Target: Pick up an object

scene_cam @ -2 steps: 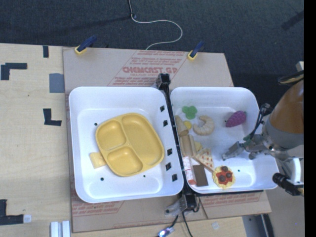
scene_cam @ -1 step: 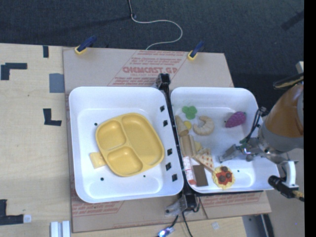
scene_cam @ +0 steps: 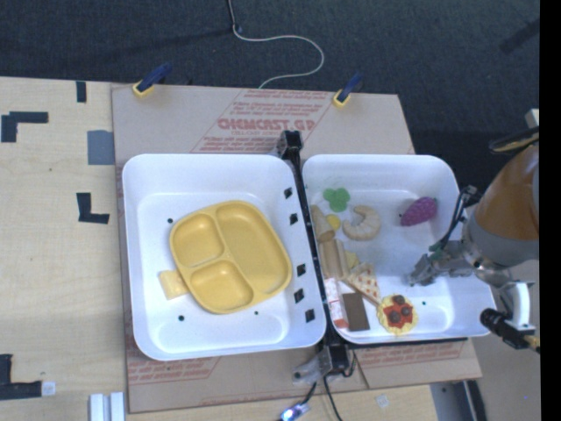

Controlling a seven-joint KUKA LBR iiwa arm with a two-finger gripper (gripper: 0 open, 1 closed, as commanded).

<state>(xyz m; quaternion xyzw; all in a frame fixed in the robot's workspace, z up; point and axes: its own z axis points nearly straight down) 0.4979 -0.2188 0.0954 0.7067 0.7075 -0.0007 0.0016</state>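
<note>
Claw [scene_cam: 424, 271] low in right bin [scene_cam: 438, 172], apparently empty.

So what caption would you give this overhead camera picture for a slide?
Robot gripper low in the right bin among toy foods, near purple grapes; yellow divided plate in the left bin.

I'm seeing two white bins [scene_cam: 140, 191]: a yellow divided plate [scene_cam: 230, 254] with a pale yellow block [scene_cam: 172, 283], then a purple grape bunch [scene_cam: 419, 210], a green piece [scene_cam: 336, 198], a tan ring [scene_cam: 361, 223], and a red-topped yellow tart [scene_cam: 397, 314].
</note>
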